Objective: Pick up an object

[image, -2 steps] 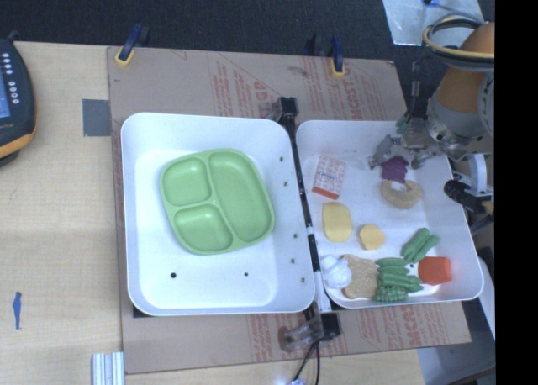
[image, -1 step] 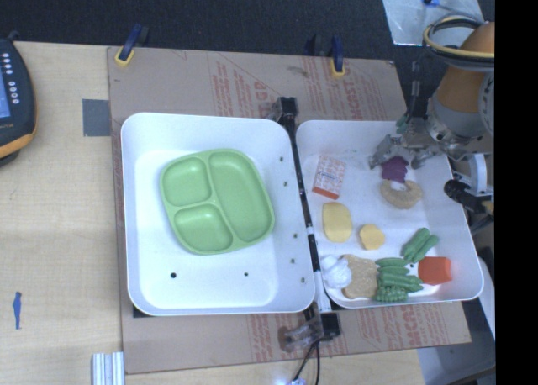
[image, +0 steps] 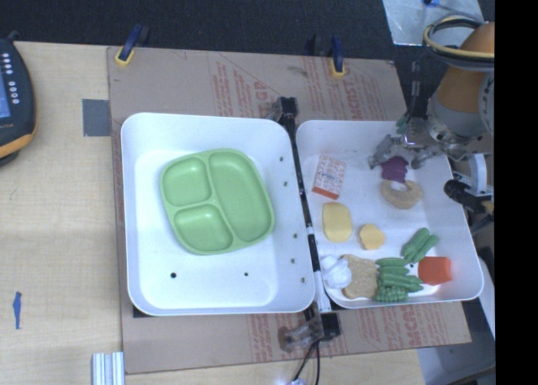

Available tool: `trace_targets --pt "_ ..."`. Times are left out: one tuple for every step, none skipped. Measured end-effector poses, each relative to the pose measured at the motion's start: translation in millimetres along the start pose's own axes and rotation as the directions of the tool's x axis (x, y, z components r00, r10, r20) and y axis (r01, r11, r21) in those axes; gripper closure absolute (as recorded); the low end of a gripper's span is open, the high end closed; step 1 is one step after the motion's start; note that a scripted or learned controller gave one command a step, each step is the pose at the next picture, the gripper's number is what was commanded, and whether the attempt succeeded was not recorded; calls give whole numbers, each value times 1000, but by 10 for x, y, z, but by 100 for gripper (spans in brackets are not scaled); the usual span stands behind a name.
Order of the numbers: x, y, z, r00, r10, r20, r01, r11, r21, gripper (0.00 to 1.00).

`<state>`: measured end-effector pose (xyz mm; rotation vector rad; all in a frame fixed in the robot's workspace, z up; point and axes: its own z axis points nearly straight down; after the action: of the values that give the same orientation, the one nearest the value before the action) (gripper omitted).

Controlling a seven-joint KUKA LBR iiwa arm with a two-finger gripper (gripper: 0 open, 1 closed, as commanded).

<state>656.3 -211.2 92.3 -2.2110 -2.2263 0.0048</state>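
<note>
Gripper (image: 393, 159) seemingly over purple object (image: 393, 169), right bin (image: 461, 232)

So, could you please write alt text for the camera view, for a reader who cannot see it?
A robot arm's claw hangs over a purple item in the right white bin, which also holds toy food: a bagel, yellow pieces, green beans and an orange block. The left white bin holds a green divided plate.
</note>
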Motion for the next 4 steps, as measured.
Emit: trace_targets --pt "0 0 0 1000 0 0 0 1000 0 0" --pt "0 0 0 1000 0 0 0 1000 0 0" --pt "0 0 0 1000 0 0 0 1000 0 0" --pt "0 0 0 1000 0 0 0 1000 0 0"
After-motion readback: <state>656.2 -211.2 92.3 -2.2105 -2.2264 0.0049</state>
